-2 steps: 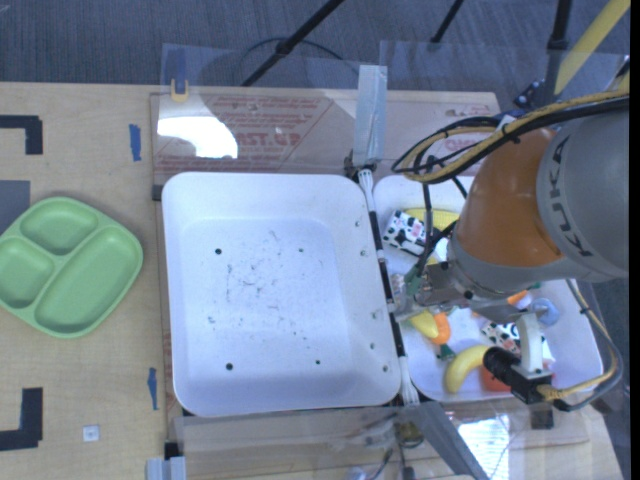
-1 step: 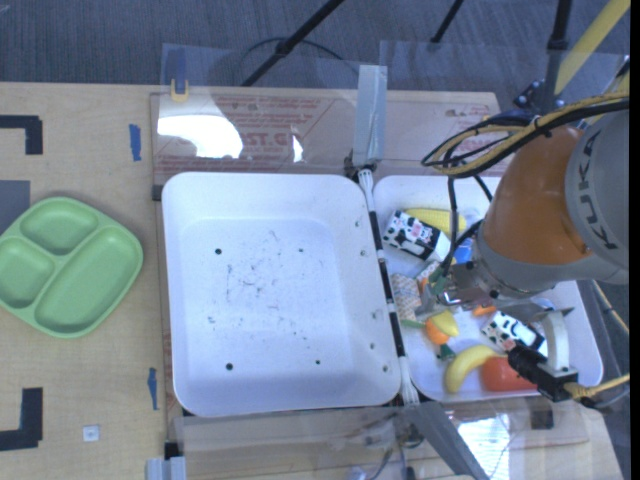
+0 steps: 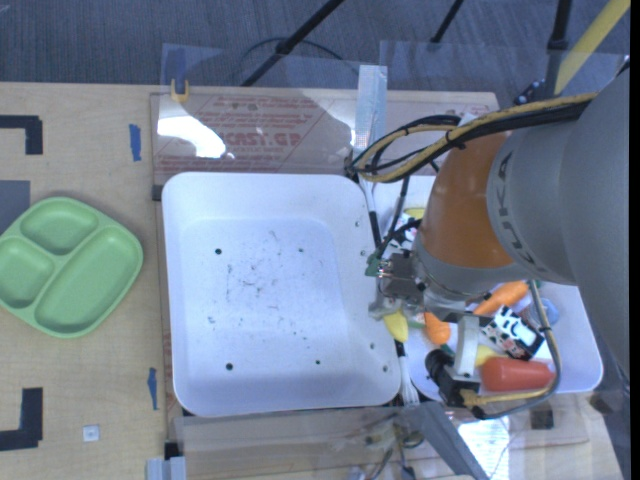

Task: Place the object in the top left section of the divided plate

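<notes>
The green divided plate (image 3: 68, 265) lies on the wooden bench at the far left, outside both bins, with two small sections and one long one. My gripper (image 3: 395, 306) is lowered into the right bin (image 3: 585, 368), close to its left wall, with the grey and orange arm covering most of that bin. Right below the gripper are a yellow object (image 3: 396, 324) and a small orange piece (image 3: 437, 329). Whether either is held is hidden from this angle.
The left bin (image 3: 265, 288) stands between the plate and the gripper. In the right bin's near corner lie a red object (image 3: 516, 373), a black-and-white patterned object (image 3: 511, 332) and an orange carrot-like piece (image 3: 506, 293). A clear panel stands behind the bins.
</notes>
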`<state>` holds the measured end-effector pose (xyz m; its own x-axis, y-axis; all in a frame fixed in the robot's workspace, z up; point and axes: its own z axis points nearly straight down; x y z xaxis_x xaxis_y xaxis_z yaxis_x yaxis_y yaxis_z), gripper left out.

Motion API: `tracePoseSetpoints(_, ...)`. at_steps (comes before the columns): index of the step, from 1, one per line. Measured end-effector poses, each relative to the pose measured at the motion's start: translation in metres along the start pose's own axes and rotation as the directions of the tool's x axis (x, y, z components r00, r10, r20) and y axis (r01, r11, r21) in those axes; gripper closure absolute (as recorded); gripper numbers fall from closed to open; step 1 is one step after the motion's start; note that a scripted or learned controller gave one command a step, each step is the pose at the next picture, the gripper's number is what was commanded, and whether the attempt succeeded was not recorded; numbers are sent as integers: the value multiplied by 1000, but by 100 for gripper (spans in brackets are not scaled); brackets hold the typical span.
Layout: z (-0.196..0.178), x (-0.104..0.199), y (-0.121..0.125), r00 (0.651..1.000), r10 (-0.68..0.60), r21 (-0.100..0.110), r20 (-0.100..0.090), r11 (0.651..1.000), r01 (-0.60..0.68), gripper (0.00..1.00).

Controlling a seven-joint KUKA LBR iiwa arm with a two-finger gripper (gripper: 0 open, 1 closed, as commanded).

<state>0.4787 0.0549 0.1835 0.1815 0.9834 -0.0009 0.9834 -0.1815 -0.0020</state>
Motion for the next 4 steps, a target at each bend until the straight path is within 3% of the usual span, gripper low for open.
tracePoseSetpoints(1,-34,4,0,889,-459,-4,1,889,459,100)
tracePoseSetpoints(2,-98,-40,35,975,-221,-2,1,975,221,100)
tracePoseSetpoints(3,-60,-5,1,994,-108,2,0,994,108,100)
tracePoseSetpoints(4,-29,-35,7,962,-274,1,-1,962,274,100)
